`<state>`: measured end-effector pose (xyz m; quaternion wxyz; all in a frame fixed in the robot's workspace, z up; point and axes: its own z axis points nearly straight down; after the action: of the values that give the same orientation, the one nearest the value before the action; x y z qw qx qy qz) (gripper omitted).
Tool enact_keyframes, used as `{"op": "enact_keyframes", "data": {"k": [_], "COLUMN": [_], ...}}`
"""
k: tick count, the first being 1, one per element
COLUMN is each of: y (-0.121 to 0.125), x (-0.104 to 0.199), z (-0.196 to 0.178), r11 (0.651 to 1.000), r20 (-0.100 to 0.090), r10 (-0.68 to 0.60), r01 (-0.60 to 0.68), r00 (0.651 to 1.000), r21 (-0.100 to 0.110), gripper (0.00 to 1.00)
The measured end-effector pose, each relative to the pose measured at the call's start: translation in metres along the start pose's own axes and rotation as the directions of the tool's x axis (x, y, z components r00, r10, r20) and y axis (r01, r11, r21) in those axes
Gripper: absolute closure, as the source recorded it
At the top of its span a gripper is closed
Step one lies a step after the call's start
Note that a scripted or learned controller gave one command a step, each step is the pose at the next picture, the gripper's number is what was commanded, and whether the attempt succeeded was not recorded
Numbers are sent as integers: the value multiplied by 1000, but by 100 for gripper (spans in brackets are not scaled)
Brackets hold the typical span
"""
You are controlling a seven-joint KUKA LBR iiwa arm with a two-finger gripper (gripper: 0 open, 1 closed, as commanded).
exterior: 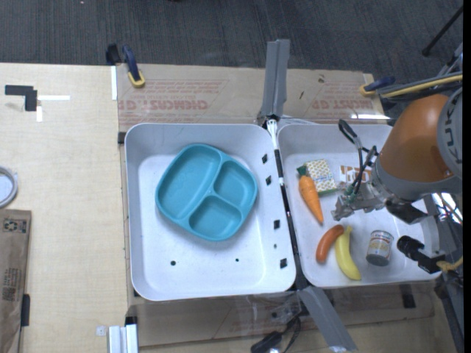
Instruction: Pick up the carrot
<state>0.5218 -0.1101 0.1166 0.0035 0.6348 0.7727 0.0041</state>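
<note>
The carrot [310, 196], orange with a green top, lies in the right bin [327, 274] near its left wall, top end pointing away. My gripper [343, 208] hangs just right of the carrot's lower end, a short gap away, above the bin floor. Nothing shows between its tips. The arm's orange band [416, 140] rises to the right of it.
In the right bin lie a red-orange chili-like piece [329, 243], a banana [347, 254], a small can [379, 247] and a patterned packet [319, 171]. The left bin [147, 219] holds a blue divided plate [207, 191]. A metal divider [277, 87] stands between the bins.
</note>
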Motion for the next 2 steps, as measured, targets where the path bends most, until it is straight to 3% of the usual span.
{"op": "enact_keyframes", "data": {"k": [1,2], "y": [0,40], "x": [0,-4], "z": [0,26], "r11": [1000,842], "r20": [0,-5], "r10": [0,-540], "r01": [0,540], "r00": [1000,842], "r21": [0,8], "gripper": [0,0]}}
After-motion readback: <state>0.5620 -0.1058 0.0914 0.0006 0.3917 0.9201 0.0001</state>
